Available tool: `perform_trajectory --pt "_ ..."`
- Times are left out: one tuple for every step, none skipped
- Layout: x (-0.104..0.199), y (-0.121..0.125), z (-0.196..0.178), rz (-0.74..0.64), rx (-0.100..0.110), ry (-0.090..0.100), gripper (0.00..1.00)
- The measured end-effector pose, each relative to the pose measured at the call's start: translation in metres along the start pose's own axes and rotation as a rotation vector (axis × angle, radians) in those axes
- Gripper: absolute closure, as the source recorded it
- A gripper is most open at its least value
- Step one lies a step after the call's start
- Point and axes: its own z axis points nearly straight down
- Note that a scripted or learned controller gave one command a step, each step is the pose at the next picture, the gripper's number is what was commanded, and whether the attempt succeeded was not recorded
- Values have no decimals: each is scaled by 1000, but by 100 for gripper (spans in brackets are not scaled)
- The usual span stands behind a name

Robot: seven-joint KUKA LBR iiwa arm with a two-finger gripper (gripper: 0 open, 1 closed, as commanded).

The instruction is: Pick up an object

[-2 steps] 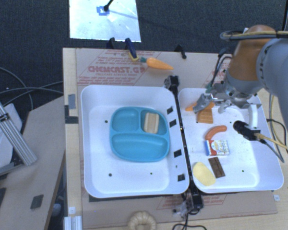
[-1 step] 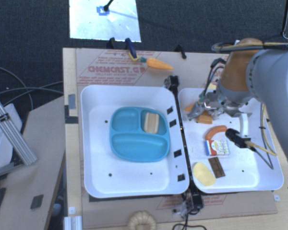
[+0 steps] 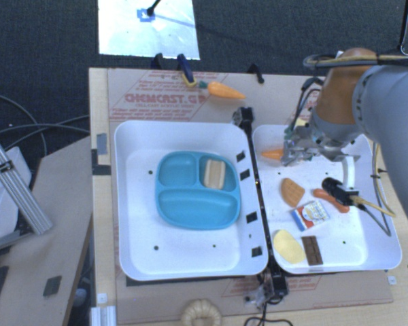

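My gripper is low over the far left part of the right bin. A small orange piece lies just to its left, touching or nearly touching it; whether it is gripped is unclear. Nearer the front lie a tan oval piece, an orange-red stick, a small printed packet, a pale yellow oval and a brown bar.
The left bin holds a blue divided plate with a tan slice in its upper right compartment. A toy carrot lies on the board behind the bins. The black divider runs between the bins.
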Motion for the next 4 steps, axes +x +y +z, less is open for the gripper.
perform_trajectory --pt "1 -7 -59 1 0 1 100" --pt "11 -3 -119 -6 -2 1 100" --pt "11 -2 -122 -5 3 1 100" --pt "40 -38 -129 -7 7 2 100"
